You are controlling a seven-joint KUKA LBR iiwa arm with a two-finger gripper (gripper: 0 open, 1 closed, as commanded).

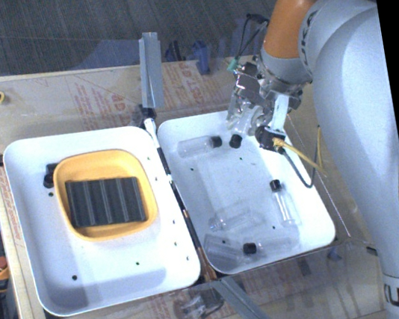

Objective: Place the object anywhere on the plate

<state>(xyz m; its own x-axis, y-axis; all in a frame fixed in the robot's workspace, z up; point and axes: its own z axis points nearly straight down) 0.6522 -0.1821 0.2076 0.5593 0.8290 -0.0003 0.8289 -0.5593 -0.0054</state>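
So nearest the camera, in the right bin, there's a clear plastic vial with a black cap lying on its side at the front edge, and some crumpled clear stuff beside it that's hard to make out against the white. A bit further back, another capped vial lies near the right wall, cap pointing away. At the back of that bin, a third vial sits on its side, black cap toward the gripper.

The plate, yellow-rimmed with a dark ribbed insert, is over in the left bin, well apart from all of them.

What could go wrong: these things are transparent and round, so a pinch could easily roll one away or close on nothing. Also, the carry crosses the divider between the bins, and a weak hold could drop it short.

The gripper hangs over the back right corner of the right bin, just beside that third vial's cap, wrist tilted down with the orange band above. Can't honestly tell if the fingers are spread or closed, and I see nothing held.
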